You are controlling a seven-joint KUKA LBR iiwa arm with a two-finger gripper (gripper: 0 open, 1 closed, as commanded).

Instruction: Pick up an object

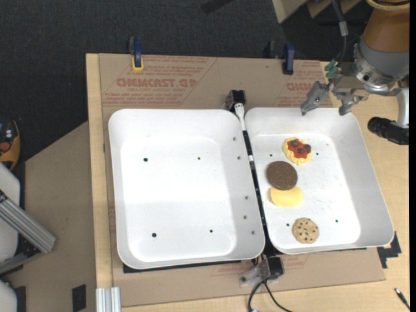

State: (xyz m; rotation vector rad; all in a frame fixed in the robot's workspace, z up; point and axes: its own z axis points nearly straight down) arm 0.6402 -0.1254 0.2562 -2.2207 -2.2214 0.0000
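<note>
Left bin [130,132]: white, shallow, toward desk [104,96] left side; few dark dots on floor.

Right bin [370,200]: touching left bin along centre seam. Four items in loose column, left-centre of bin floor:
- small tart w/ red topping [297,150], nearest far edge
- dark brown round cookie [282,175], just below
- pale yellow piece [286,197], touching brown cookie's lower edge
- choc-chip cookie [305,230], near front edge, apart from rest

Tool [329,103]: above far edge of right bin, toward desk far-right corner. Fingers spread apart, nothing btwn them. Well apart from all items.
</note>
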